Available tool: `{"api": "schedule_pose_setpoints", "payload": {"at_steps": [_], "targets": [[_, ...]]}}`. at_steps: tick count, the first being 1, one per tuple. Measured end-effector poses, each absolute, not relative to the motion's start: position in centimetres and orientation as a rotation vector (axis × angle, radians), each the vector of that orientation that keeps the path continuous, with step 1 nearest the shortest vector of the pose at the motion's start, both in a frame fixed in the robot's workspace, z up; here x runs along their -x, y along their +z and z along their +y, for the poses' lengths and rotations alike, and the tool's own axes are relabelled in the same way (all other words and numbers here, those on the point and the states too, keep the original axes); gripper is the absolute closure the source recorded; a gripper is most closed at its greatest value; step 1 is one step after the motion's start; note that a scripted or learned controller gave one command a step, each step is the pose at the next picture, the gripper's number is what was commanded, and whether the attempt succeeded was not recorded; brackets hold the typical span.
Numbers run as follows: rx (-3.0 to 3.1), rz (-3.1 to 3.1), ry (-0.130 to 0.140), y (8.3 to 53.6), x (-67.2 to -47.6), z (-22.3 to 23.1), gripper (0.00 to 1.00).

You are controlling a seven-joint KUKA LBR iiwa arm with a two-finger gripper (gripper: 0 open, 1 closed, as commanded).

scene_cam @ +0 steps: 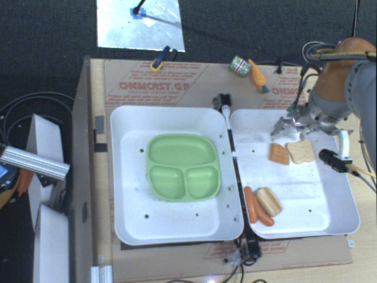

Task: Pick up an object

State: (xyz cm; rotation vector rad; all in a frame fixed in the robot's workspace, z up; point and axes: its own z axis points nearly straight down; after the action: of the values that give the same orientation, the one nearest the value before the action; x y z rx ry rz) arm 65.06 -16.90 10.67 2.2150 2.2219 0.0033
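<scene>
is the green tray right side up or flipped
Right side up: the green tray shows three hollow compartments facing the camera, lying flat in the left bin.

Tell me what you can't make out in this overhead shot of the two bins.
- Gripper: too small and blurred in the camera view to tell how it is set.
- Arm: cut off by the right edge.
- Green can behind the bins: label too small to read.
- Hot dog: partly covered by the bun.
</scene>
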Motion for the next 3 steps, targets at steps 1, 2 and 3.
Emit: {"api": "schedule_pose_setpoints", "payload": {"at_steps": [1,2,3], "targets": [[-2.213,2.224,0.005,8.6,-62.7,-13.0,0.00],[-2.217,2.223,0.002,8.5,-62.4,-13.5,0.00],[-2.214,2.224,0.005,9.6,-62.5,-13.5,1.00]]}}
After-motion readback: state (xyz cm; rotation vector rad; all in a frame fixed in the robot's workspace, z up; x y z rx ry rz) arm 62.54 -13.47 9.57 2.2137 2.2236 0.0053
